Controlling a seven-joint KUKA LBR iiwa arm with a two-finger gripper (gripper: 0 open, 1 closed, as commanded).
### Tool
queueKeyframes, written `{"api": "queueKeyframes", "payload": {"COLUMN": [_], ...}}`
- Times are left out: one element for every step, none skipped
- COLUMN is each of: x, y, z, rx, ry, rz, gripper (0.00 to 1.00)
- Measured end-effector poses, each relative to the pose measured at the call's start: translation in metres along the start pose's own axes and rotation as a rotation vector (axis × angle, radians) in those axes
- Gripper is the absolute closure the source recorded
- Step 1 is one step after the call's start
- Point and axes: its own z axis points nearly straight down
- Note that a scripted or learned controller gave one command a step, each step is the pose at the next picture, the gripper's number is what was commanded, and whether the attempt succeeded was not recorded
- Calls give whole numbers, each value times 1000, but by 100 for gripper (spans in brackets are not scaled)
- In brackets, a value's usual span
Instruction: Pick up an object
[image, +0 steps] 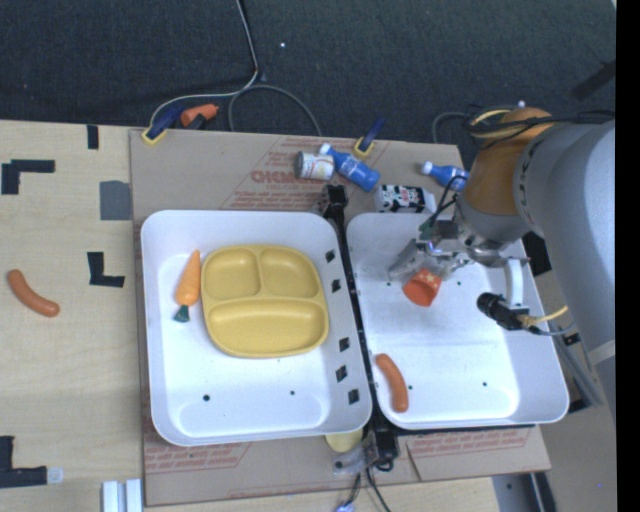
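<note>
My gripper (428, 266) is low in the upper part of the right bin (470, 390), and it stands open. A small orange-red cup-like object (422, 289) lies on the bin floor right at its fingertips, partly under them. An orange sausage-shaped toy (392, 381) lies near the right bin's lower left corner. In the left bin (170, 390) sits a yellow divided plate (265, 300), and a toy carrot (188, 279) lies along the plate's left side.
Another sausage toy (31, 293) lies on the bench far left. Behind the bins are a white and blue bottle (338, 166), clamps and cables. The grey arm with its orange band (500, 170) hangs over the right bin's upper right corner.
</note>
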Motion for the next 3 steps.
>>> {"api": "queueKeyframes", "payload": {"x": [11,10,98], "y": [-22,-21,-46], "z": [-1,-11,-104], "rx": [-3,-4,-3], "ry": [-3,-4,5], "rz": [2,2,-7], "gripper": [0,100,100]}}
